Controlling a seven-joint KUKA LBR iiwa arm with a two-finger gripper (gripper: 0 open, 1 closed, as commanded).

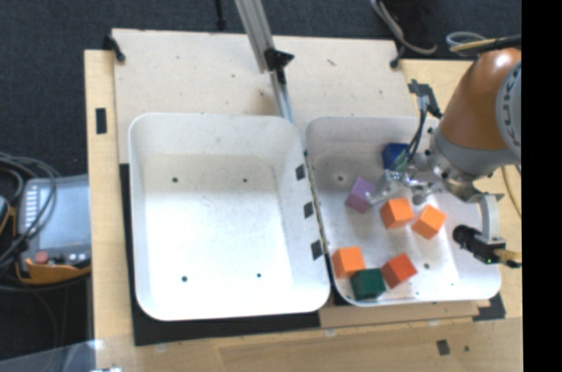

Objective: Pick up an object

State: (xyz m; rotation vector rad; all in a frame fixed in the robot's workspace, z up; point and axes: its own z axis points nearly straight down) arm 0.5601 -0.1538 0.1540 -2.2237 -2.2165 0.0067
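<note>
The right bin [347, 133] holds several small blocks. A purple block [358, 195] lies left of centre, and a blue block [394, 155] sits behind it, partly hidden by the arm. Two orange cubes [397, 213] [428, 221] rest side by side in the middle. Toward the front lie another orange cube [349, 260], a green cube [368, 282] and a red-orange cube [399, 269]. My gripper [399, 184] hangs low in this bin, just above the left middle orange cube and right of the purple block. Nothing is visibly held.
The left bin [211, 212] is beside it, sharing a middle wall with black clips [309, 208]. A slanted metal post [255, 10] rises behind the bins. A person's feet [413, 2] are beyond the bench, at the back right.
</note>
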